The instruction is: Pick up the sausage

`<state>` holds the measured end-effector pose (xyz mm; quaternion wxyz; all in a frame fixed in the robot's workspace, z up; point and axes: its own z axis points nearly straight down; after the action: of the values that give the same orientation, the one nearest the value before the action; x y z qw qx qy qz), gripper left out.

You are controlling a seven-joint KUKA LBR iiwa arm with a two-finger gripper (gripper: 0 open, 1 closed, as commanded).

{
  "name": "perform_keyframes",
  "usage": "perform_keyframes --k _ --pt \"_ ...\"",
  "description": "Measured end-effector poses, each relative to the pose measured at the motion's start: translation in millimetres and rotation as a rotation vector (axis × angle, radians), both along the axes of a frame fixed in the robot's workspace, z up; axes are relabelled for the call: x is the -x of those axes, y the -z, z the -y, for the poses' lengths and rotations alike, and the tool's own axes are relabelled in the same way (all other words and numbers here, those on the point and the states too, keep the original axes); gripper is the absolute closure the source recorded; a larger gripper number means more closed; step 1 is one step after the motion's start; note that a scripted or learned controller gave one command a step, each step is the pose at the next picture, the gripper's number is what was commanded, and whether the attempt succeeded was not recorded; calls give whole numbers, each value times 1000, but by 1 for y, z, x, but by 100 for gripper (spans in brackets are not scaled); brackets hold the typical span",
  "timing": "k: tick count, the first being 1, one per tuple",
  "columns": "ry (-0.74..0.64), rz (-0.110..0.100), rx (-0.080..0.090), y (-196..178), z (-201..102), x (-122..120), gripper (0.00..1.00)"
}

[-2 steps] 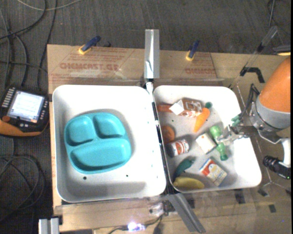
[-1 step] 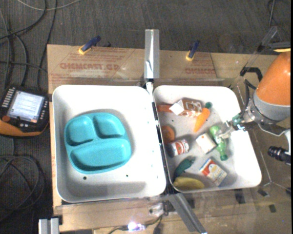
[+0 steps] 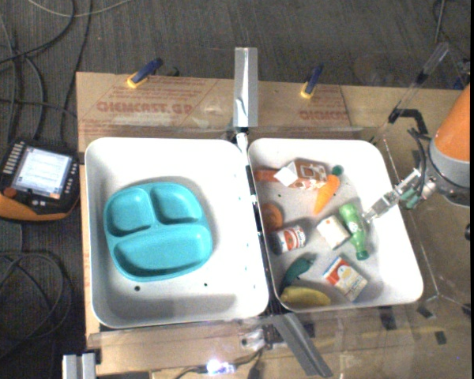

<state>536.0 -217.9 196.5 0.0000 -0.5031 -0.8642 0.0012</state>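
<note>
The sausage (image 3: 264,175) is a short reddish-brown piece lying at the upper left of the right bin (image 3: 395,287), close to the divider, with one end against a brown packet (image 3: 304,172). My gripper (image 3: 378,207) hangs over the right side of that bin, just right of a green bottle (image 3: 354,228), well away from the sausage. Nothing is visibly held in it. The arm's orange band (image 3: 458,133) rises at the right edge.
The right bin also holds a carrot (image 3: 325,194), a small jar (image 3: 288,238), a white box (image 3: 332,231), a juice carton (image 3: 344,278), a banana (image 3: 306,296) and a dark green item (image 3: 299,268). A teal divided plate (image 3: 159,229) lies in the left bin (image 3: 103,298).
</note>
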Motion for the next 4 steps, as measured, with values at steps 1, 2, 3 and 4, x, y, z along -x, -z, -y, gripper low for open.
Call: perform_keyframes --k 1,2,3,4 --pt "-3 1 -4 -8 -3 -2 100" --pt "-5 1 -6 -16 -4 -3 100" --pt "-7 2 -9 -25 -7 -5 100" --pt "-11 2 -12 -33 -9 -6 100"
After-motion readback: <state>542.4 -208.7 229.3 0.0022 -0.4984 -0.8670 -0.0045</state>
